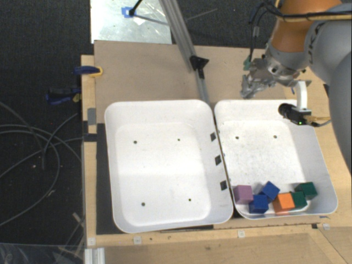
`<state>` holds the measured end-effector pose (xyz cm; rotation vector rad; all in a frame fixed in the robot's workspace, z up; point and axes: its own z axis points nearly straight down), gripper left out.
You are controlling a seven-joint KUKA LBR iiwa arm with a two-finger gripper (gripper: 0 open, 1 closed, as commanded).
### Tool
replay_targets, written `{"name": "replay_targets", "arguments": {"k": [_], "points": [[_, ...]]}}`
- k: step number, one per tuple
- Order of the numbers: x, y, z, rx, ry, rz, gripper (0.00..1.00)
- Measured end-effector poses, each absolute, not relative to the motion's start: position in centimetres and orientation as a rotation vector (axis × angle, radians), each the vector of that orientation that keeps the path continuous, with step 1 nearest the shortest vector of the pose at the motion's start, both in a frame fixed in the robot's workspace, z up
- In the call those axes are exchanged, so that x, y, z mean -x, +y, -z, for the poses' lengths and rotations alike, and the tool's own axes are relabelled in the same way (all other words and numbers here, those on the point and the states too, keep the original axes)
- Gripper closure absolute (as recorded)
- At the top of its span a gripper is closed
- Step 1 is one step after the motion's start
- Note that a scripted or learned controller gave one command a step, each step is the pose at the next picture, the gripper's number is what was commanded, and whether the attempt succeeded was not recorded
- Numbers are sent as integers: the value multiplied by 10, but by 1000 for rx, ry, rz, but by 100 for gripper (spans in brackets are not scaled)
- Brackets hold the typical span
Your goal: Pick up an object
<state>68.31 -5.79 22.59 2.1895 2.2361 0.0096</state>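
The claw (252, 87) hung above the far rim of the right bin (264, 147), carrying nothing; how far it was spread could not be told. All the blocks lay huddled in that bin's near corner, well apart from the claw: a purple block (243, 193), two blue blocks (270, 190) (259, 203), an orange block (284, 201) and two green blocks (307, 189) (298, 199). They looked small, stiff and light, unlikely to crush. The purple block, at the cluster's left end, seemed the easiest to take by opposite flat faces, though crowding could nudge its neighbours.
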Motion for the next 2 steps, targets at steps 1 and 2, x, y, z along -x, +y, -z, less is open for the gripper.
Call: {"name": "replay_targets", "arguments": {"k": [1,2], "points": [[-684,-58,-237,-2182,2239,-12,100],[-685,-58,-249,-2174,2241,-15,100]]}}
